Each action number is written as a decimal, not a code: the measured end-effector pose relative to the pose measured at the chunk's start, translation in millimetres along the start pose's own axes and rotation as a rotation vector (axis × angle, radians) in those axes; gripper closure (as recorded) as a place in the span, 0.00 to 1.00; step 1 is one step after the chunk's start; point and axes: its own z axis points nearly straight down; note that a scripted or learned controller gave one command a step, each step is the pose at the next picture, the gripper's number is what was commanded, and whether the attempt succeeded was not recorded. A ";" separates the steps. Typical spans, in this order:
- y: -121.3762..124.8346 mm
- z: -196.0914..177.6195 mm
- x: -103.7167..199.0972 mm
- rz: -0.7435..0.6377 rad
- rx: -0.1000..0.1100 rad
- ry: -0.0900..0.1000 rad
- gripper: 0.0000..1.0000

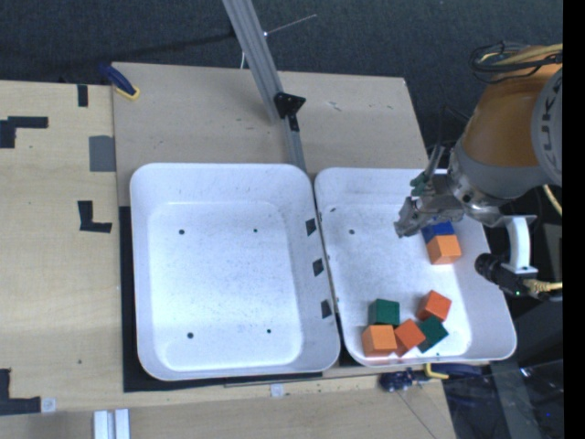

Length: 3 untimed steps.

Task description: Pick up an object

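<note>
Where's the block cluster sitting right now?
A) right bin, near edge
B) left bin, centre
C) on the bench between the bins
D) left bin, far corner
A: the orange and green blocks are bunched against the near edge of the right bin, with a blue block and an orange block apart from them beside the claw.

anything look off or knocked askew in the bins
Nothing damaged or spilled. In the right white bin, small orange and green blocks lie jumbled at odd angles near the front wall. An orange block with blue on top sits apart, beside the end effector.
</note>
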 end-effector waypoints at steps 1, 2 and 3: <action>19.2 13.0 51.3 0.000 0.002 -0.001 1.00; 36.0 4.8 99.6 0.000 0.001 0.000 1.00; 51.1 -1.3 156.5 -0.001 0.001 0.000 1.00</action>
